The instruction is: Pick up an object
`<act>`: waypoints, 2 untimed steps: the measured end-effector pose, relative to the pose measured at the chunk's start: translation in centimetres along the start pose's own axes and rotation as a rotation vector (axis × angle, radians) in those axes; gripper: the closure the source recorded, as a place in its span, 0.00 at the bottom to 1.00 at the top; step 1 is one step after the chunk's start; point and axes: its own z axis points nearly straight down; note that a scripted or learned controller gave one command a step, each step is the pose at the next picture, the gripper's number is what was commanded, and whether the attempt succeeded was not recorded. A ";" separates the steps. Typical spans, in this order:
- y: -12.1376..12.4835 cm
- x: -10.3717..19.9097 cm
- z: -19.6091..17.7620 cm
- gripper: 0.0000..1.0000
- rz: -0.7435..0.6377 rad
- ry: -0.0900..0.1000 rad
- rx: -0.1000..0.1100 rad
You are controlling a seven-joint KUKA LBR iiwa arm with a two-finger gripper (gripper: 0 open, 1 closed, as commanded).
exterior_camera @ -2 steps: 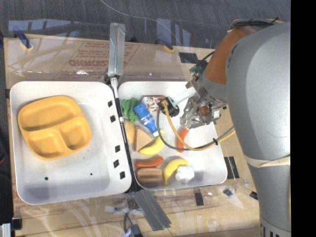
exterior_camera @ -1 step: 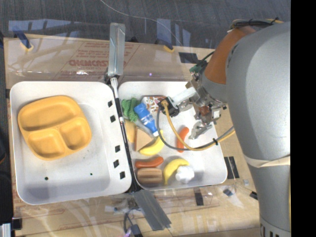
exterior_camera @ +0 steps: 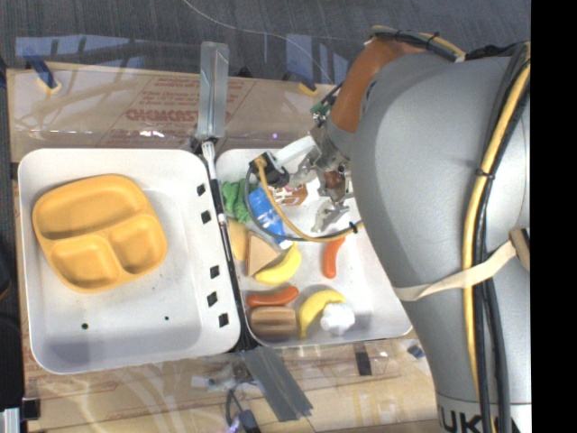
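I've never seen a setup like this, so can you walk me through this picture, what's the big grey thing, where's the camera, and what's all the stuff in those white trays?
One camera looks down at a slant on a bench. The big grey shape is a robot arm reaching in from the right; its gripper hangs over the right bin, and I cannot tell whether it holds anything. The left bin contains a yellow divided tray. The right bin holds toy food: two bananas, an orange carrot-like stick, a hot dog, something green and a blue item.
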 end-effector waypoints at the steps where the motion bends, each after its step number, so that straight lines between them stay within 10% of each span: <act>1: -0.8 1.4 -3.3 0.00 -0.005 0.009 -0.003; 2: -0.7 1.6 -4.2 0.00 0.007 0.009 -0.004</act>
